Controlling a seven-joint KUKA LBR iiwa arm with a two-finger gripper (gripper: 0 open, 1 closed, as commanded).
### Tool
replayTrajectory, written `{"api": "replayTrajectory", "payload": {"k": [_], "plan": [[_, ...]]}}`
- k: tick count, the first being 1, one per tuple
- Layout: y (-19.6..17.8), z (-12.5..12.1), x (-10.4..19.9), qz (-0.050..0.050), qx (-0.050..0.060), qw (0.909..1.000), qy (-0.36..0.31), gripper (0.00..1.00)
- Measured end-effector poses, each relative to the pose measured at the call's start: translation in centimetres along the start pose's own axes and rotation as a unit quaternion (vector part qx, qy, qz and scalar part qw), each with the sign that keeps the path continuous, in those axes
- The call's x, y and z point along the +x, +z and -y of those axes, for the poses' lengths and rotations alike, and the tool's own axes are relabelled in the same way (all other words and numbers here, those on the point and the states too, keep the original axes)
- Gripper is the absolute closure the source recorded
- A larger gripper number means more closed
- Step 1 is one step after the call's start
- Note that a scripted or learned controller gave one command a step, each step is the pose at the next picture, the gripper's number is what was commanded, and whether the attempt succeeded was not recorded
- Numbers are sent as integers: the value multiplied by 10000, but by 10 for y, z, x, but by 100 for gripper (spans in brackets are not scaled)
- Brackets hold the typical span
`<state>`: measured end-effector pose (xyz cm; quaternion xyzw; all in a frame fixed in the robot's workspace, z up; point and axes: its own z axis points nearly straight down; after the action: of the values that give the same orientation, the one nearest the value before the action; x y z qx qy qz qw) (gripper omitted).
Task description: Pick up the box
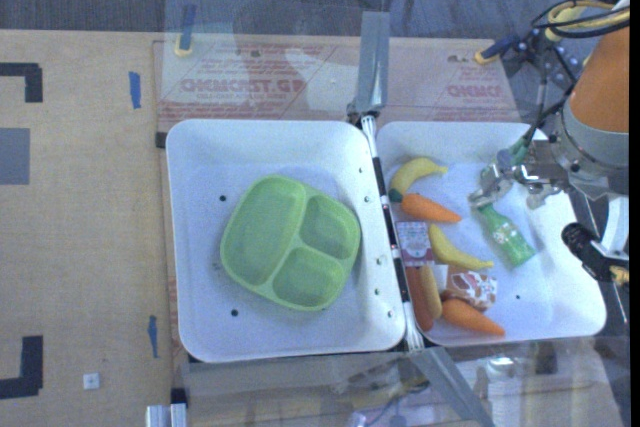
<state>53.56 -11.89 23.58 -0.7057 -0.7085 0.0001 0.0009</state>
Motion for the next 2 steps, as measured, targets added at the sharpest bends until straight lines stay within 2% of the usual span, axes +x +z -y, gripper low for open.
{"api": "replayTrajectory", "payload": {"k": [1, 2], "plan": [[-61, 7, -1, 8, -14, 9991, 426, 0], [64, -20, -28, -2, 6, 9800, 1992, 0]]}}
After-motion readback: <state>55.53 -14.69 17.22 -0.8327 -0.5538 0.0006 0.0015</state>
